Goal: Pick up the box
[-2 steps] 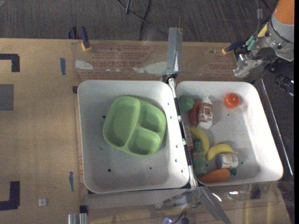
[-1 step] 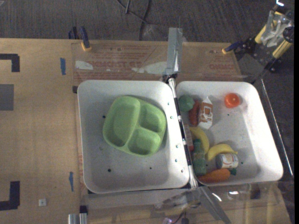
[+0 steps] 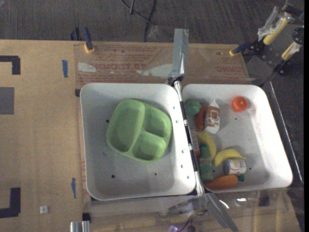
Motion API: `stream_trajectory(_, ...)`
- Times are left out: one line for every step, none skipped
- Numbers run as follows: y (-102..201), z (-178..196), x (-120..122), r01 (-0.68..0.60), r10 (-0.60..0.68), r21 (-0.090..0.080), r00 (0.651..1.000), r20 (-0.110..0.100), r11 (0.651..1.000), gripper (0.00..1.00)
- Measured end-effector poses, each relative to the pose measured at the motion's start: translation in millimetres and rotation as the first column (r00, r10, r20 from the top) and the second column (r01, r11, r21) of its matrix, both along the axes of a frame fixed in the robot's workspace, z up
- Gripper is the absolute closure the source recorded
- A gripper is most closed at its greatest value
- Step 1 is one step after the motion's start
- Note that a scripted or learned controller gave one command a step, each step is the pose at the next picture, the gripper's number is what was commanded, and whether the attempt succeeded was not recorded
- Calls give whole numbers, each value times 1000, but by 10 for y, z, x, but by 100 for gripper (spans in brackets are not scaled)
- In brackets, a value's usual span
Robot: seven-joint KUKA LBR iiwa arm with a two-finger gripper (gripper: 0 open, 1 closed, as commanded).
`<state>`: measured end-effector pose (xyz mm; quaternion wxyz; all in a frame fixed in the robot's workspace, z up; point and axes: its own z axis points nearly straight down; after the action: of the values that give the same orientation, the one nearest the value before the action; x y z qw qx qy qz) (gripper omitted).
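A carrot and a can lie by the right bin's near edge. The box rests farther back, unlifted. The whole pick seems still to do. I cannot tell the tool's state.

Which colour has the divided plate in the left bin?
The divided plate is light green, seen clearly in the camera view.

green bottle partly hidden under bananas, box print unreadable
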<state>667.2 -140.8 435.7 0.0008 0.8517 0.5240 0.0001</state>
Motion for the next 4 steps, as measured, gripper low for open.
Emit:
stream_trajectory(28,112,12,-5,5,-2,1000,3,1000,100)
stream_trajectory(167,-301,-8,-184,184,1,983,-3,983,100)
stream_trajectory(-633,4,-2,79,-79,-1,997,3,997,100)
stream_trajectory(-625,1,0,78,-78,-1,997,2,997,0)
